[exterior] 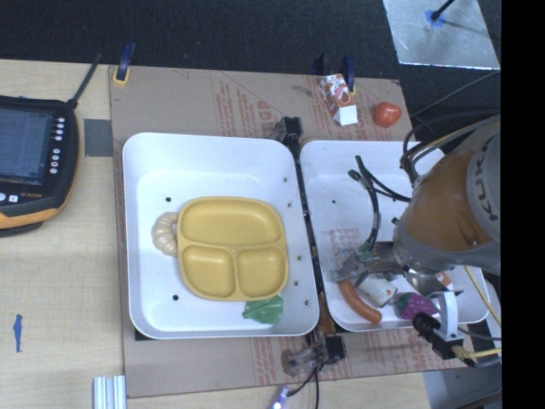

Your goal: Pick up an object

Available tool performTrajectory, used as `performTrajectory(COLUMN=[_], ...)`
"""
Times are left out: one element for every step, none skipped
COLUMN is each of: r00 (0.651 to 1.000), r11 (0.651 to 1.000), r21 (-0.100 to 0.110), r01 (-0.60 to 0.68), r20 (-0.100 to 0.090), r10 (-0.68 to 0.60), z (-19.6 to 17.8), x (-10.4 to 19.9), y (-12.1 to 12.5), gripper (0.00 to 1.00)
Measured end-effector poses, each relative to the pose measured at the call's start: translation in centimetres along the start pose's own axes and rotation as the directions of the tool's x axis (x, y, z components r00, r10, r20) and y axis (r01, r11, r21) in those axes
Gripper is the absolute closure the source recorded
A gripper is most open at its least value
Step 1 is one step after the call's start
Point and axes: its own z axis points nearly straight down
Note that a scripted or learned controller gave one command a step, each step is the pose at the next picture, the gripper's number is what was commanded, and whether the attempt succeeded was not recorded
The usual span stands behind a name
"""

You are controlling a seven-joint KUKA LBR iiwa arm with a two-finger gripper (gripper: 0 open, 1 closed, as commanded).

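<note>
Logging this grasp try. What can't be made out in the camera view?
- Gripper: finger state unreadable; the arm's grey wrist covers it.
- Right bin: its right side sits under the arm.
- Purple item: partly hidden, identity unclear.
- Beige object: half tucked behind the yellow tray.
- Small carton beyond the bins: print too small to read.

Wooden bench [60, 313], perhaps dark carpet [213, 11]

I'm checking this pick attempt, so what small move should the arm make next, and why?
Probably a short, slow descent toward the hot dog in the right bin. The gripper sits low over that bin's near corner, right beside the hot dog and the purple item, but nothing can be seen held between its fingers.
</note>
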Motion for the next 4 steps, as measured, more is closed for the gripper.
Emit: performTrajectory(r00=[1.000,1.000,1.000,1.000], r11=[1.000,1.000,1.000,1.000], r21=[-0.001,-0.002,-0.003,-0.001], r01=[0.000,0.000,0.001,0.001], r20=[0.001,0.001,0.002,0.001], r10=[0.000,0.000,-0.001,-0.001], z=[0.00,-0.01,-0.01,-0.01], x=[0.09,0.16,-0.31,0.32], y=[0.02,0.03,0.08,0.03], gripper=[0.00,0.00,0.00,0.00])
